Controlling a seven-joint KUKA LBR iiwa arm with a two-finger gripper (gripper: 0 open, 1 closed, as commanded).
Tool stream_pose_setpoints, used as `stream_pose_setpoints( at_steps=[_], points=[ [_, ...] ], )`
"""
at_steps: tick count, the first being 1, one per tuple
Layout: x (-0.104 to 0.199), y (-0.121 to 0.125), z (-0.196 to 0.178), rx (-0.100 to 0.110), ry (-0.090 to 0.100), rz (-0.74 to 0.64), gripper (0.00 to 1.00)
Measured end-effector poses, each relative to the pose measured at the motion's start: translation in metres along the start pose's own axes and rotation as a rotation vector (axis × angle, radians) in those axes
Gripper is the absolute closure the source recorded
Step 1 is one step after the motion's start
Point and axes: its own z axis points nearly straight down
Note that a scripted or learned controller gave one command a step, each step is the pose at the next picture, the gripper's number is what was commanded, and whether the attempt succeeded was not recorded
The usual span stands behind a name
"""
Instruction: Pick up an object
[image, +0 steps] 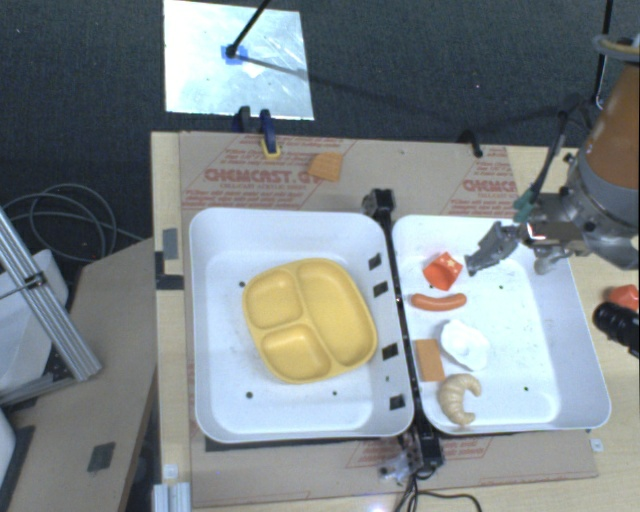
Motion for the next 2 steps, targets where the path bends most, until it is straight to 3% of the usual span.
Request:
stream_pose_setpoints(
  at_steps=[1, 2],
  points=[
    [-0.002, -0.001, -0.003, 0.014, -0.002, 0.000, 1.00],
    [0.088, -0.008, 0.164, 0.038, 0.001, -0.002, 1.00]
  ],
)
